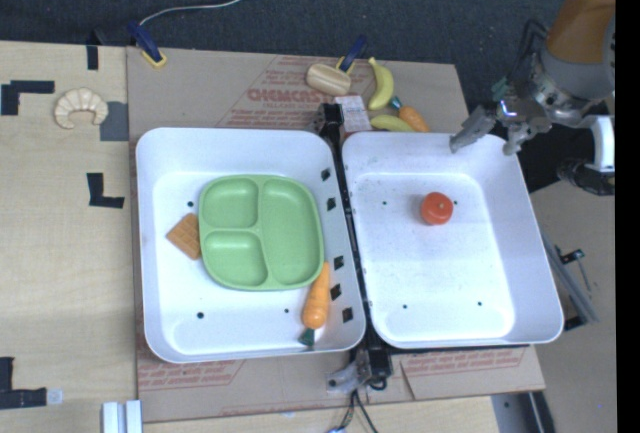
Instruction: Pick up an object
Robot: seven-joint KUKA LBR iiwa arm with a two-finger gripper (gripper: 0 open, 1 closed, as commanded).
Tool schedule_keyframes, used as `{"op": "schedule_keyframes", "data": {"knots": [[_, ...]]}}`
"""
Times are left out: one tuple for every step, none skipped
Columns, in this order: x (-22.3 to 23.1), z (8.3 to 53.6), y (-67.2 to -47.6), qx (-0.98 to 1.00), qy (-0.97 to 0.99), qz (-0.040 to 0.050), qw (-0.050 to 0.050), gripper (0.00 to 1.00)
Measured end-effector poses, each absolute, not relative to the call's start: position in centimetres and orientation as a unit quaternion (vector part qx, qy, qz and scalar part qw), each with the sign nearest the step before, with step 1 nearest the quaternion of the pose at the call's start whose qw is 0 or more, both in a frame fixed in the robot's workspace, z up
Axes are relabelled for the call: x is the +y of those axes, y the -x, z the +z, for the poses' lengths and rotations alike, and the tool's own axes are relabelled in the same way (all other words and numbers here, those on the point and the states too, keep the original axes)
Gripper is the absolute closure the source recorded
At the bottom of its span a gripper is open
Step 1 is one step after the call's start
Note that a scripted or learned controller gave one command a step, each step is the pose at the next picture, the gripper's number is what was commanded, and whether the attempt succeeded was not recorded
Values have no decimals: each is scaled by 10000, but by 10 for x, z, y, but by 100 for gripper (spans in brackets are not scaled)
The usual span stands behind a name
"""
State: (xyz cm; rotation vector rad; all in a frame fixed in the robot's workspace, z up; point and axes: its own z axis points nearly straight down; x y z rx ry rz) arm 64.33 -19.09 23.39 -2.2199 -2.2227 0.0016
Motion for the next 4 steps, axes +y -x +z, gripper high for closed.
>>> {"op": "schedule_keyframes", "data": {"knots": [[-187,87,-619,-7079,7064,-5,-9,0],[-179,87,-581,-7076,7066,-10,-36,0],[-180,98,-581,-7076,7066,-15,-50,100],[-119,149,-669,-7082,7060,-7,-6,100]]}}
